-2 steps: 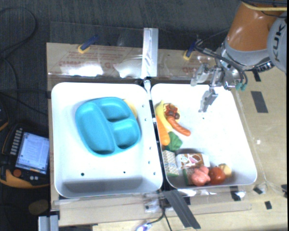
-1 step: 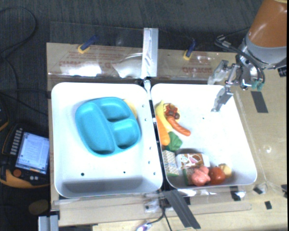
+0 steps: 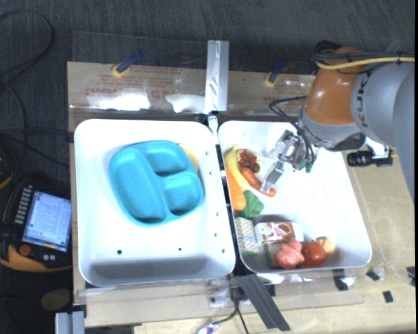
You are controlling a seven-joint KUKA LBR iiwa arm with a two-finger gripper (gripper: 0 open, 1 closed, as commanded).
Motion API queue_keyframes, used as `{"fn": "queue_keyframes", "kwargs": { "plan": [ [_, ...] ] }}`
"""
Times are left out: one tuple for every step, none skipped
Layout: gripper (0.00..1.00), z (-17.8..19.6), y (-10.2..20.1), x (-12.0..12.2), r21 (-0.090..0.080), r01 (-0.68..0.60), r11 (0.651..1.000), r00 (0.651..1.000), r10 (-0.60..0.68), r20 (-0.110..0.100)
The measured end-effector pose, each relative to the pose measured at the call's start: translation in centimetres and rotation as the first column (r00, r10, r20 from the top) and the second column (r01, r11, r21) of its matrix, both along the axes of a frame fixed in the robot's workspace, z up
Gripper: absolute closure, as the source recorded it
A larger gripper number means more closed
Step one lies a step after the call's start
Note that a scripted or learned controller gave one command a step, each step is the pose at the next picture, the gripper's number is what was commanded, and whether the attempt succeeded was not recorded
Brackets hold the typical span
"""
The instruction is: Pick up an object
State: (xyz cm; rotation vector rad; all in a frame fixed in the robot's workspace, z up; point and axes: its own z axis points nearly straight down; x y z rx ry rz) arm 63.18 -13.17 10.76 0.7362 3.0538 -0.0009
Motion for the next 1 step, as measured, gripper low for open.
{"fn": "queue_keyframes", "kwargs": {
  "plan": [
    [0.00,7.74,4.34,2.75,-0.001,-0.050,0.999,0.999,0.050,0.003]
  ]
}}
